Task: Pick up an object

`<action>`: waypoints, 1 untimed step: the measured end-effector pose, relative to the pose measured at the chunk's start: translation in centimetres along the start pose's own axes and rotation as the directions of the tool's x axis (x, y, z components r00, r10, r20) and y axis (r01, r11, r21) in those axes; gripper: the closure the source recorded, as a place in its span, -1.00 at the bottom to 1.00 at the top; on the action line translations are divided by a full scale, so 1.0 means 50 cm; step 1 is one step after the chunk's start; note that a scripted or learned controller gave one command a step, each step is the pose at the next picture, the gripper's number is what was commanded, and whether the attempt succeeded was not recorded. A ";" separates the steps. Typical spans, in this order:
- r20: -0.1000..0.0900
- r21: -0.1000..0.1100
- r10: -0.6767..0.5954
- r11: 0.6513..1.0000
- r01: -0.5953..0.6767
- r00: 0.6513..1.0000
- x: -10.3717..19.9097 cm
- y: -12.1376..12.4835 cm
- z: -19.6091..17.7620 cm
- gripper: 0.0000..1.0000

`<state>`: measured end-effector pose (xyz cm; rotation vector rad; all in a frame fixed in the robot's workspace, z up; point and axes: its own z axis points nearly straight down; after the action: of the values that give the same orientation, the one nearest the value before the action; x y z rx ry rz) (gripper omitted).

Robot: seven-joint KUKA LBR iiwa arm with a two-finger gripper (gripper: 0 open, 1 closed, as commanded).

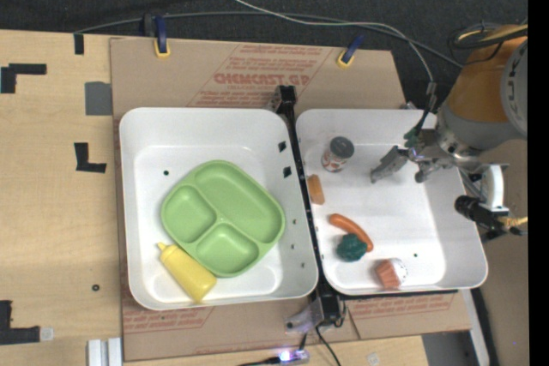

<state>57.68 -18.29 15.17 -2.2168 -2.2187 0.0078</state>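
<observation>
Nearby, small can, carrot, green toy below claw.

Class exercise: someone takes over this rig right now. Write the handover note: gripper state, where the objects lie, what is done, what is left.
Gripper: open, holding nothing, above the right bin's upper right part.
Right bin: small jar upper left; orange piece at the left wall; carrot and green toy mid-bottom, touching; pink block near the bottom edge.
Left bin: green divided plate, yellow bottle at its lower left.
Done: nothing picked.
Left: descend on one object, close, lift.
</observation>
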 end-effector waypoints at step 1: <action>0.000 -0.001 -0.001 1.000 0.001 1.000 0.012 0.016 0.109 -1.00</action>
<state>58.44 -17.69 9.73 -2.2164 -2.2204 0.0065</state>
